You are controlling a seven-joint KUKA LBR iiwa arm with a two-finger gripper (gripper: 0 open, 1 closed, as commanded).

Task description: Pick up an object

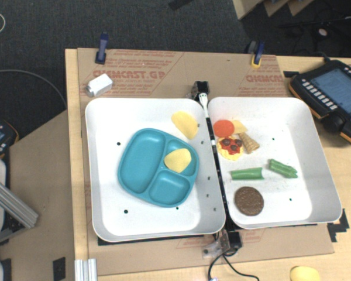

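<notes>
Scanning both bins, we see no single pick target marked, so we list the candidates. Claw state: we cannot tell, so we give places between the things themselves.

Left bin (99, 174): a teal divided plate (141, 167) lies flat on the floor, with three compartments. A pale yellow chunk (178, 160) sits in its upper right compartment, up against the rim. A second yellow chunk (185, 124) lies on the bin floor just beyond the plate, near the wall shared with the other bin.

Right bin (319, 157): a tight cluster sits near the shared wall. It is a red disc (224, 127), a red-and-yellow flat piece (230, 148) touching it, a brown cone (250, 143) lying on its side against that, and a small pale yellow bit (240, 125) behind. We cannot tell what exactly the flat piece is.

Two green sticks lie apart from the cluster. One green stick (246, 173) is mid-bin, and the other green stick (282, 168) is just beside it, tilted. A brown round patty (249, 200) lies flat and alone near the front wall.

Both bins sit touching, side by side, on the cardboard-topped bench (134, 75). A small white block (99, 85) rests on the cardboard off the left bin's far corner. A blue clamp (101, 47) grips the far edge.
</notes>
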